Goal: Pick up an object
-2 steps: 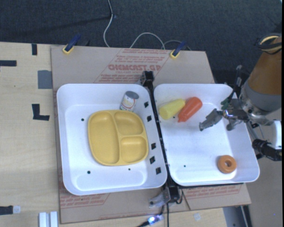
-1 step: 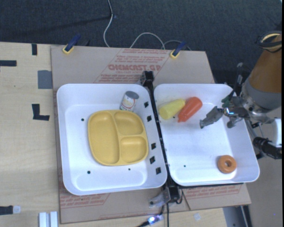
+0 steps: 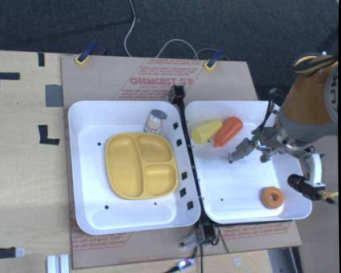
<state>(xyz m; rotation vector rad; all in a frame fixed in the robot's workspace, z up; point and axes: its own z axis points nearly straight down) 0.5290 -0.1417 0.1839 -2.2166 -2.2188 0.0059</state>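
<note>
In the right bin (image 3: 238,206) lie a yellow oblong piece (image 3: 205,131) and, touching it on the right, an orange-red carrot-shaped piece (image 3: 228,130). An orange-brown doughnut (image 3: 271,197) rests near the bin's front right corner. My gripper (image 3: 252,151) hangs over the right side of this bin, right of the carrot and above-left of the doughnut. Its two dark fingers are spread apart with nothing between them.
The left bin (image 3: 88,209) holds a yellow divided plate (image 3: 141,165) and a small grey tin (image 3: 155,121) behind it. A black divider (image 3: 184,152) separates the bins. The arm's orange band (image 3: 310,98) rises at the right. Cardboard (image 3: 159,78) underlies both bins.
</note>
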